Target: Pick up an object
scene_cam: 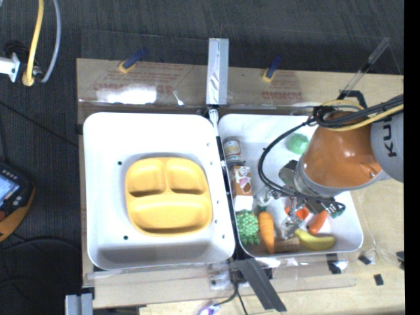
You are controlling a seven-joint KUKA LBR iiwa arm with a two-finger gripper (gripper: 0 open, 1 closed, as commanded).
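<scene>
My gripper [293,216] hangs low in the right bin [351,240], under the arm's orange band [341,153]. Around it lie a carrot [266,232], a yellow banana [315,241], a bumpy green piece [247,225] and a small red-orange piece [317,222]. Another red-orange bit [301,212] shows right at the gripper, and whether it is held I cannot tell. A green object [298,143] peeks out at the bin's far side, partly hidden by the arm. A small jar [231,149] and a printed packet [243,179] lie along the left wall.
The left bin [105,176] holds a yellow compartment tray [169,194]. A metal divider post [217,71] stands between the bins at the back. Black cables [272,153] loop off the arm over the right bin. A brown block [287,245] lies beside the banana.
</scene>
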